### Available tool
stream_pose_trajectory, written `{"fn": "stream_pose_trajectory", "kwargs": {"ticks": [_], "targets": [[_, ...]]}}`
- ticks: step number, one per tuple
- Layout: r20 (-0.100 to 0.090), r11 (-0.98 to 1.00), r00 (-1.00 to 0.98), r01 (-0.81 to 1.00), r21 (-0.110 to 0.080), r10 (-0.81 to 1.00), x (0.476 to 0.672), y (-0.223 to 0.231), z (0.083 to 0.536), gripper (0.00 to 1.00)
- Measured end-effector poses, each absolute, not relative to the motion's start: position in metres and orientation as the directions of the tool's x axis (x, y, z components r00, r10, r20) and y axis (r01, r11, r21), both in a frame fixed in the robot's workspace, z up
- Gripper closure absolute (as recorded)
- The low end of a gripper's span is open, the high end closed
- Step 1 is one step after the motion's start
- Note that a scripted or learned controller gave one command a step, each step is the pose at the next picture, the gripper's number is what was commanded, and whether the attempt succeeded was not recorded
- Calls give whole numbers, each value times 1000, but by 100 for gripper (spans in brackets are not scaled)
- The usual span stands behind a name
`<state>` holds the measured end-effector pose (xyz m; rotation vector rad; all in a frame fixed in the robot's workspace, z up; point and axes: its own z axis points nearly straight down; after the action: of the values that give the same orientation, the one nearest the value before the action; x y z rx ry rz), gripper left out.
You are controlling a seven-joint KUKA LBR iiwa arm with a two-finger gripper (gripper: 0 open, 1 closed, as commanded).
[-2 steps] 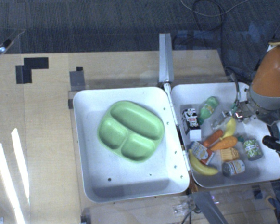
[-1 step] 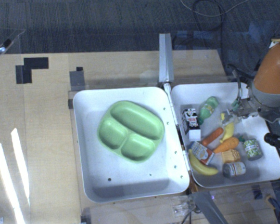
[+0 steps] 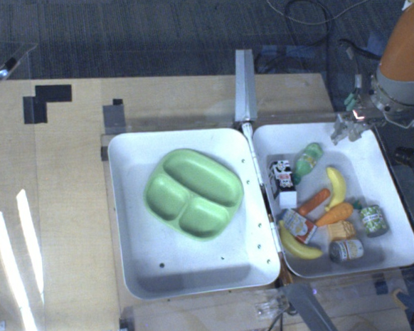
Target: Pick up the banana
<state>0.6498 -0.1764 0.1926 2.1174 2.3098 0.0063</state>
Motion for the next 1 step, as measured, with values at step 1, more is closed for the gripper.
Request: {"fn": "stream_pose_trajectory", "kwargs": {"ticks": [1], "targets": [[-3, 87, -87, 996, 8, 996, 650, -176, 192, 0]]}}
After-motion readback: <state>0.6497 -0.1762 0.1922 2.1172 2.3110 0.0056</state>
